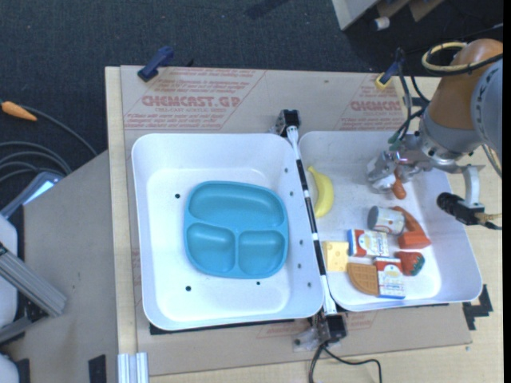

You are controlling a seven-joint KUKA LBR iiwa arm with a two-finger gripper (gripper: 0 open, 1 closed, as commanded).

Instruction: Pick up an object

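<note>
A: Near edge of your right bin (459, 282): cracker (362, 277), two cartons (389, 279), cheese (336, 255).

B: Farther back?

A: One can (384, 219), one banana (321, 191) lying long axis front-to-back, well left of the hand (385, 175). One orange sausage (398, 187) touches the hand, just below it. Whether the hand is open or closed, you can't tell.

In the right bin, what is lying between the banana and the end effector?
Nothing lies there. In the camera view, the stretch of the right bin floor between the banana and the end effector is bare white.
</note>
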